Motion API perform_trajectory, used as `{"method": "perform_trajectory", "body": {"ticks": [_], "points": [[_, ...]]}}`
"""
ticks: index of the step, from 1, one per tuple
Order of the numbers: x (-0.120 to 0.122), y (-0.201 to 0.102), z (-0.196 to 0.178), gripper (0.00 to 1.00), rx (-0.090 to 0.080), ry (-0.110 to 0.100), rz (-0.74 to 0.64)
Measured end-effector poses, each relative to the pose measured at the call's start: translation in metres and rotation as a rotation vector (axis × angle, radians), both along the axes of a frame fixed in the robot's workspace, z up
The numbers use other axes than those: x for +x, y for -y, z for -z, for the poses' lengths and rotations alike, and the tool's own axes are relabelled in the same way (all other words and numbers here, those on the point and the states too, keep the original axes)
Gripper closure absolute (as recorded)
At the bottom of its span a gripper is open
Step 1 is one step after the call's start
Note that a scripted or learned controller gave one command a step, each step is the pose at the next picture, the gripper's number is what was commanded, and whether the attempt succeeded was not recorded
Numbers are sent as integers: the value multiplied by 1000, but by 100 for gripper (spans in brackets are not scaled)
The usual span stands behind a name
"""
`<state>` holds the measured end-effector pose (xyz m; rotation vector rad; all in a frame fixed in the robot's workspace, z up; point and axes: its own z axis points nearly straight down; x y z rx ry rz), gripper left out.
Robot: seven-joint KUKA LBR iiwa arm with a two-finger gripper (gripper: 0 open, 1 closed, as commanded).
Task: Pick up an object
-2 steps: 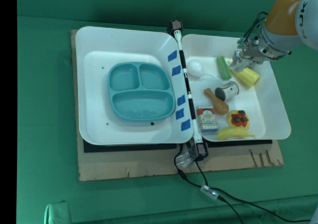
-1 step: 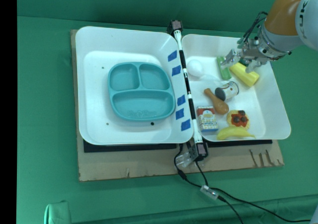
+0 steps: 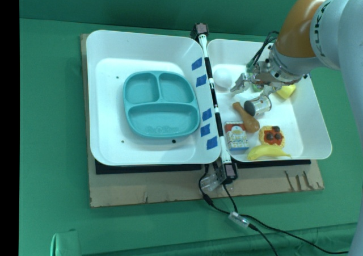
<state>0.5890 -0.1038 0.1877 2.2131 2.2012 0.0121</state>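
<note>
Green cloth (image 3: 51,135) covers bench; cardboard sheet (image 3: 142,195) beneath bins.

Two shallow white bins sit side by side on a green bench, over a cardboard sheet (image 3: 170,192). The left bin (image 3: 108,50) holds a teal divided plate (image 3: 161,104) with three compartments. Blue tape squares (image 3: 201,80) mark the rim where the bins meet. The grey arm (image 3: 329,16) with its orange band reaches in from the right, its gripper (image 3: 249,87) low over the right bin (image 3: 312,130). In that bin lie a white ball (image 3: 222,78), a brown wooden piece (image 3: 245,116) with a dark tip, a yellow block (image 3: 285,91), a small printed box (image 3: 236,135), a banana (image 3: 266,151) and a round orange toy (image 3: 271,134) just above it. Black cables (image 3: 249,226) trail toward the front.
</note>
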Motion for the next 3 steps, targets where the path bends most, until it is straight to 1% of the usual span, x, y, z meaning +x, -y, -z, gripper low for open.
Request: {"method": "perform_trajectory", "body": {"ticks": [1,2,3], "points": [[3,3,-17,100,-4,16,6],[3,2,-17,0,-3,16,6],[6,4,-32,100,-5,29,10]]}}
